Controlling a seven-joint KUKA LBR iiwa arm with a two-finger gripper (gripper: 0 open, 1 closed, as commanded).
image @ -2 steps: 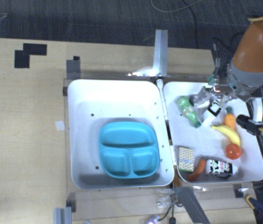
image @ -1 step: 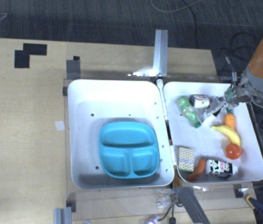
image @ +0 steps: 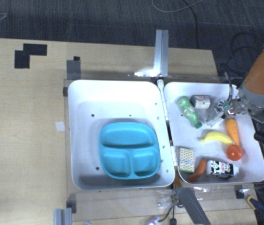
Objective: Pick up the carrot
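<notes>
Carrot, tapered smooth orange, beside curved yellow banana.

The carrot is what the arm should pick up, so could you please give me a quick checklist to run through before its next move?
1. Carrot visible in the right bin: ok.
2. Gripper near the carrot's top end: ok.
3. Fingers around the carrot: cannot tell.
4. Room around the carrot: not ok; banana and red ball crowd it.
5. Carrot off the bin floor: not ok.
</notes>
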